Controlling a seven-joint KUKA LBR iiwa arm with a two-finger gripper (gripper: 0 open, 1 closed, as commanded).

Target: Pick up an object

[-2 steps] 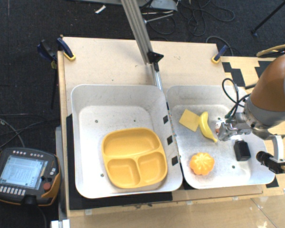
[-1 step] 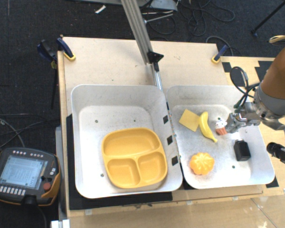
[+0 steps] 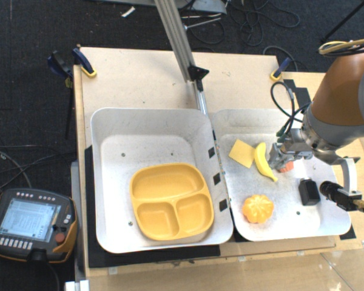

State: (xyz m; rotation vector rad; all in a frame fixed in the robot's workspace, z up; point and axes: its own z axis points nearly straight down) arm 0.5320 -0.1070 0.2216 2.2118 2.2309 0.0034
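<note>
Camera view: the gripper hangs low in the right bin, just beside the banana.
Grip: its state cannot be told.
Advice: centre over the banana before closing.

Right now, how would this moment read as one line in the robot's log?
step: approach | gripper: low in right bin, beside banana | holding: nothing seen | nearby: yellow block, orange | left bin: yellow tray
</note>
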